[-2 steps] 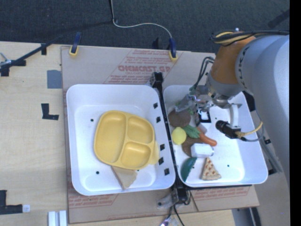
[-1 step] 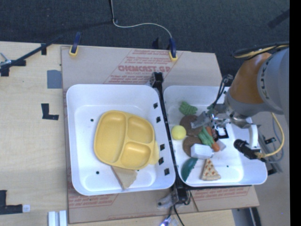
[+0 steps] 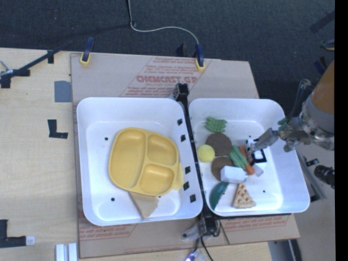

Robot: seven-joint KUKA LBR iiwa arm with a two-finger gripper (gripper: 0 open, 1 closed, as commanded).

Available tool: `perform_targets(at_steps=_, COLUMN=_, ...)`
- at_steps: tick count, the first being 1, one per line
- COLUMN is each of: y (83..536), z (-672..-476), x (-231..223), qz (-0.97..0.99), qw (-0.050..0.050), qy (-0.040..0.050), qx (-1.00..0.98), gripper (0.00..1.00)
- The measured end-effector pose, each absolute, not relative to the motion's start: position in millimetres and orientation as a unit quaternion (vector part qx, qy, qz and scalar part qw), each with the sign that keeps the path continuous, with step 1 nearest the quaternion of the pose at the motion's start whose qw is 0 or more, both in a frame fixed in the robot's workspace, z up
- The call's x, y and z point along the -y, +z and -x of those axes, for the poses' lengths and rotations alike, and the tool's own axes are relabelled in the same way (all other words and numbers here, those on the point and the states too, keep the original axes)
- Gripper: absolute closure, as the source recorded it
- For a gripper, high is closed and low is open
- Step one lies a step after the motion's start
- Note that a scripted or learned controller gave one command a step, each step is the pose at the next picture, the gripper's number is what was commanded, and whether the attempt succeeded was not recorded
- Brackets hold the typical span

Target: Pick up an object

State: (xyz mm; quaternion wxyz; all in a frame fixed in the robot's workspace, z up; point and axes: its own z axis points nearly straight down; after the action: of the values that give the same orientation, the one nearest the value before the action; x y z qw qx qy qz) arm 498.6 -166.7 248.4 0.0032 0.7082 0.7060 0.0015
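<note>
The right bin [image 3: 272,113] holds a pile of toy food: a green leafy piece [image 3: 215,125], two brown round patties [image 3: 218,142] [image 3: 219,166], a yellow ball [image 3: 205,153], a green vegetable [image 3: 237,157] beside an orange carrot [image 3: 247,165], a white block [image 3: 233,174], a pizza slice [image 3: 243,196] and a dark teal piece [image 3: 218,191]. My gripper [image 3: 255,149] reaches in from the right and sits low over the pile's right side, just right of the green vegetable and carrot. Nothing is visibly lifted.
The left bin [image 3: 87,113] holds a yellow divided plate [image 3: 144,161] lying on a tan piece [image 3: 144,204]. A black divider [image 3: 187,140] runs between the bins. The arm's orange band [image 3: 331,91] is at the right edge. Cardboard and a wooden bench surround the bins.
</note>
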Motion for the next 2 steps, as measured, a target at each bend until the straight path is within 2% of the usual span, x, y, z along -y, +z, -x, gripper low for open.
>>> perform_targets(at_steps=1, y=166, z=-481.8, x=199, qz=-0.708, qw=-0.003, qy=-0.0016, qx=-0.706, gripper=0.00)
perform_targets(at_steps=2, y=109, z=-491.4, x=154, qz=-0.707, qw=0.008, qy=0.0075, qx=-0.707, gripper=0.00)
